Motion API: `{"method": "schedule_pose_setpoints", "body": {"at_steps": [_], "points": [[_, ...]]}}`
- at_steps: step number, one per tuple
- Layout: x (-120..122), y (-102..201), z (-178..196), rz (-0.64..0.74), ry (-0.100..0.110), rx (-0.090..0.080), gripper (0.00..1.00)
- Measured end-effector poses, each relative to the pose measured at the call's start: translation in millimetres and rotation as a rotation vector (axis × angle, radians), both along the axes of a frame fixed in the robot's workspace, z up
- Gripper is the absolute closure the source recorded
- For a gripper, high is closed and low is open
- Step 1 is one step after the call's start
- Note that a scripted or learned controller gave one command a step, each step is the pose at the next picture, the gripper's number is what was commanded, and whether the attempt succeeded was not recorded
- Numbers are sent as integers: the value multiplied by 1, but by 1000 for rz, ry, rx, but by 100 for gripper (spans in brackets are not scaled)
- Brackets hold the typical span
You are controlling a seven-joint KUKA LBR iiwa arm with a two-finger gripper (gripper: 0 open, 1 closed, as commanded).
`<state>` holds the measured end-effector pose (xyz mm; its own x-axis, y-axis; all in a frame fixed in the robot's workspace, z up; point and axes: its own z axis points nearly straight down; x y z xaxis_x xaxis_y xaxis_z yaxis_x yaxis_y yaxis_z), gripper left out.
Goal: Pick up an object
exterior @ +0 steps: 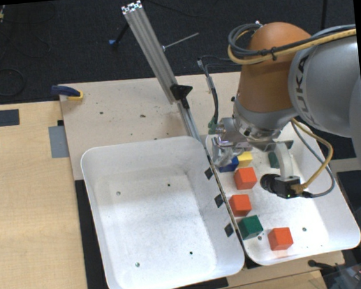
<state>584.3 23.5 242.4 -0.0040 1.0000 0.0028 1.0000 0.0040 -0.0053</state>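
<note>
Camera view, gripper [225, 150] low in right bin [333, 221] near its far left corner, finger state hard to tell, over blue block [229, 164] beside yellow block [245, 157], orange blocks [245, 177] and green block [251, 226] nearer, left bin [106, 174] alongside.

Readable lettering: one brand mark, on the arm.

The grey casing of the arm [328, 86] carries dark capital letters running up its curved side near the orange band; "KU" reads clearly and the rest of the word curves out of sight. The checkered tag at the top of the slanted aluminium bar [155, 50] bears a black-and-white pattern but no letters or numbers. The coloured blocks and the white bins show no legible print.
</note>
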Motion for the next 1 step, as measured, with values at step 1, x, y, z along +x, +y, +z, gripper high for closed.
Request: {"method": "schedule_pose_setpoints", "body": {"at_steps": [1], "points": [[-25, 41, -15, -1, 2, -2, 100]]}}
